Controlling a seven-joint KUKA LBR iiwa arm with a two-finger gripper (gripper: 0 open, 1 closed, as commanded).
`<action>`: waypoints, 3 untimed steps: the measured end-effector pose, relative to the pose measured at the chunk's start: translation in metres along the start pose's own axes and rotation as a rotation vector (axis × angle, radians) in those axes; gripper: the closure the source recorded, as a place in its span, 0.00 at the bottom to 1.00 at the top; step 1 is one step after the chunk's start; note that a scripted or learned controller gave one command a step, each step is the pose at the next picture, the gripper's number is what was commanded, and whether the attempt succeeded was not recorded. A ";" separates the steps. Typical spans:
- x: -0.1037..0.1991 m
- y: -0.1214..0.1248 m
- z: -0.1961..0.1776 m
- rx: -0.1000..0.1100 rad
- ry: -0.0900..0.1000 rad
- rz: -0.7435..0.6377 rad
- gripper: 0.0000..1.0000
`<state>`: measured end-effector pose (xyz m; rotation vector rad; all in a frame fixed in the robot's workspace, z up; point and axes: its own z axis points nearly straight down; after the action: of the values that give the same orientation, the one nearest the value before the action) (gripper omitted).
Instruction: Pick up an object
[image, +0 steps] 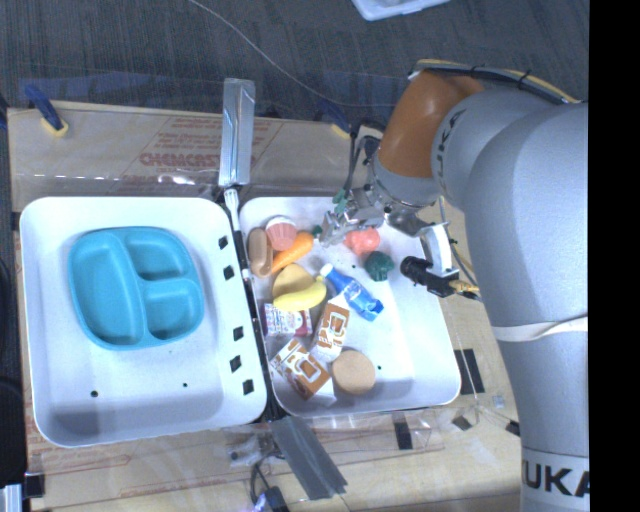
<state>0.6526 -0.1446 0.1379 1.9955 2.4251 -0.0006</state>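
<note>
Two white bins are sitting on the worktop (120, 150); the end effector (350, 218) is hovering in the right bin (425, 345), touching a pink toy (364, 240) beside a carrot (291, 251) and green ball (378, 265); its grip I cannot tell.

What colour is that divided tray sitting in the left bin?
The divided tray is light blue, seen plainly in the camera view from above.

The arm (520, 200) is a thick, smooth, rounded grey casing with a glossy orange band (420, 120) above the wrist. Black "KUKA" lettering (555, 480) marks its lower segment. Thin cables run along the wrist toward the small metallic claw (350, 215).
</note>
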 end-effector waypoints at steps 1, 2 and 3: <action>0.000 0.000 0.000 0.001 0.000 0.000 0.00; 0.018 0.007 0.027 -0.003 -0.004 -0.021 0.00; 0.018 0.010 0.014 -0.009 -0.007 -0.026 1.00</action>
<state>0.6586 -0.1248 0.1242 1.9570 2.4425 0.0032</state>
